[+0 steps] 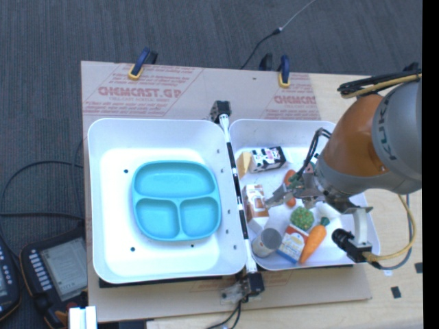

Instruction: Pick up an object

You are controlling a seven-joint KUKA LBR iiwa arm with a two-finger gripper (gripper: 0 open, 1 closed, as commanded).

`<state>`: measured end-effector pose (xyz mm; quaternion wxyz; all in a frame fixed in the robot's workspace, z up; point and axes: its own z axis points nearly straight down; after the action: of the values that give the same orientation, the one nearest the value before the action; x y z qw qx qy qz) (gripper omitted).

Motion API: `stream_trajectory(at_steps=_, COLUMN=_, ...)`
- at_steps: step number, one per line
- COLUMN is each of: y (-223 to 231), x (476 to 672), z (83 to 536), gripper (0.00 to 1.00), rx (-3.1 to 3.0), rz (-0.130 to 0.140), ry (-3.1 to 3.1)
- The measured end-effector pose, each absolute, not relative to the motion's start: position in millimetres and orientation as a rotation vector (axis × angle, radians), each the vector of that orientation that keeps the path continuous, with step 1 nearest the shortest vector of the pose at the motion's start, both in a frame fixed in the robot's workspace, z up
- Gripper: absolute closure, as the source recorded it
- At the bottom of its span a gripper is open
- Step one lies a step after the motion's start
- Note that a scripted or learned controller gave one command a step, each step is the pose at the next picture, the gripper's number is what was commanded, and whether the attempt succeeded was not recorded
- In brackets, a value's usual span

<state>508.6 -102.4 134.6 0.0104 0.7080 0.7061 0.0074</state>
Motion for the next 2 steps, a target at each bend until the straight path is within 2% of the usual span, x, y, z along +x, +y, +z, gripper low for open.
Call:
stream_trajectory(at_steps=1, y=-103.1, x=501.4, z=114.5, gripper=0.00, rx=2.210, rz=0.020, ry=2.199)
stream_trajectory(at_steps=2, y=-103.2, x=501.7, z=124.7, gripper=1.00, rx=2.211, rz=0.020, ry=2.200)
